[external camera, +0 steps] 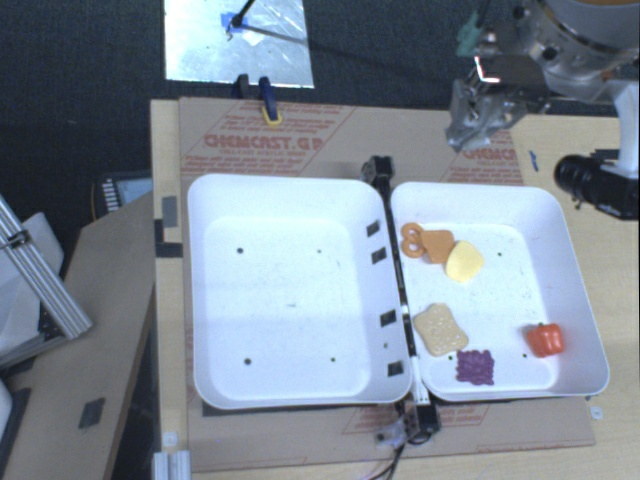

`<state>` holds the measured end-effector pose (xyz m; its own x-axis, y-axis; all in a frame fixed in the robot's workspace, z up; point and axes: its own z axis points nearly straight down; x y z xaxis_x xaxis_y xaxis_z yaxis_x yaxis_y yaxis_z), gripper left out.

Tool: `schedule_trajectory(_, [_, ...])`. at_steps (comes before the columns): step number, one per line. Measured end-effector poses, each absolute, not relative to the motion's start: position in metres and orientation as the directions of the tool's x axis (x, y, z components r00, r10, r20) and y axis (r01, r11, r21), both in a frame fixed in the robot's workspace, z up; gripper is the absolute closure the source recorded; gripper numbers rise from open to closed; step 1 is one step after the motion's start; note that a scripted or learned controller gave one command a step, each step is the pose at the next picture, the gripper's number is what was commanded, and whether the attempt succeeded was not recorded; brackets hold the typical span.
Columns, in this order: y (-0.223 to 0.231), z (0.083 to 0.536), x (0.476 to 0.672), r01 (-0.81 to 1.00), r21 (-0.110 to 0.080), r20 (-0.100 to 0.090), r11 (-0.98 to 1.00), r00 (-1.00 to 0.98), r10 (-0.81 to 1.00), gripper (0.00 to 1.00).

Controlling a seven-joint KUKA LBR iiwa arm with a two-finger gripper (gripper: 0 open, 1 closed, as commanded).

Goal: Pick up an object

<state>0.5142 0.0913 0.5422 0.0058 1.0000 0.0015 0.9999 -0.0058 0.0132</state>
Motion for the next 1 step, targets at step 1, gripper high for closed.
schedule_trajectory(1, [0.1569, 0.5349, 0.4856, 1.000, 0.001, 0.001, 0.006, -0.006, 1.000, 1.00])
